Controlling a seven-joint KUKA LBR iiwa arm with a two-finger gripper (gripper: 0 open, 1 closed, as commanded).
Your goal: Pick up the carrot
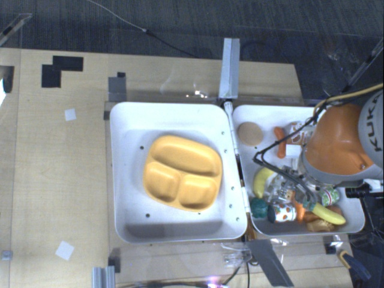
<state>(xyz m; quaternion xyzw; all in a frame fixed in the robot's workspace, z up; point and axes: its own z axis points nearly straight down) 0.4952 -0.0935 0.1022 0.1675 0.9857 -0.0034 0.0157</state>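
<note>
Progress: you have not got the carrot (280,141) up yet; as far as you can see it lies in the right bin (359,222), so the grasp and the lift are both left to do.
Carrot: look for the slim orange piece near the back of the right bin, just beside the round tan item (250,132) and close against the arm's orange band (336,140). A smaller orange bit sits low in the clutter near the hand; you cannot tell whether that is another carrot.
Arm: it reaches in from the right, bent over the right bin, with its orange band and grey wrist covering much of the bin's middle.
Hand: the hand (287,192) is down among the toys in the front part of the right bin, well short of the carrot at the back. You cannot tell from this view how the hand is set or whether anything sits in it.
Clutter: a yellow banana (328,215), a teal piece (258,208) and a small can (282,214) crowd around the hand.
Left bin: the left bin (126,161) carries only a yellow divided tray (182,172).
Surface: both bins rest side by side on the pale wooden surface (54,179).
</note>
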